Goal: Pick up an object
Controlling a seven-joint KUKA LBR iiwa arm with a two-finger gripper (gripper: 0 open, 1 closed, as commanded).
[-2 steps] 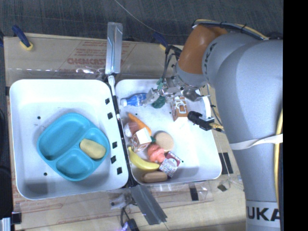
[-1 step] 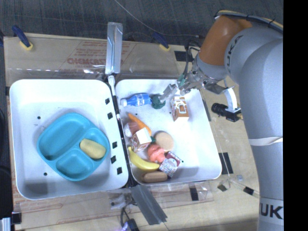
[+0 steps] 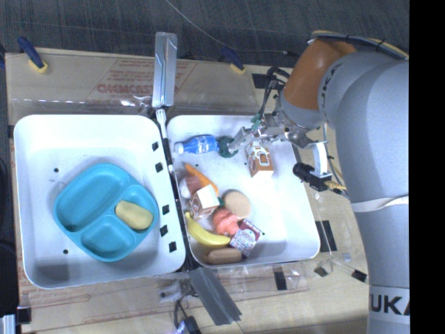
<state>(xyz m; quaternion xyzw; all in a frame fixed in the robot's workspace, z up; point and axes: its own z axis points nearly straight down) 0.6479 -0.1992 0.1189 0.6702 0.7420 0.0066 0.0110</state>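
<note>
On the worktop (image 3: 62,82), the left bin (image 3: 35,186) holds a blue divided plate (image 3: 90,200), and a yellow potato-like piece (image 3: 134,214) lies in the plate's right-hand compartment. Nothing in this bin is being handled.

The right bin (image 3: 292,214) carries the clutter from which an object is to be picked. A blue bottle (image 3: 197,145) lies on its side near the far wall, with a dark green piece (image 3: 227,147) just beside its right end. Along the bin's left wall and near corner sit a carrot (image 3: 199,177), a small carton (image 3: 206,201), a round tan item (image 3: 236,203), a pinkish-red fruit (image 3: 224,221), a banana (image 3: 205,234), a sausage (image 3: 224,256) and a red-and-white packet (image 3: 245,239), crowded against one another.

The hand (image 3: 257,139) is over the bin's far part, just right of the green piece. A small brown-and-white box (image 3: 261,163) shows directly below it, but whether the hand grips it, or is open or closed at all, cannot be told from this slant.

By the look of it, the pick is at its approach or grasp stage; a secure hold and a clear lift are not shown.
</note>
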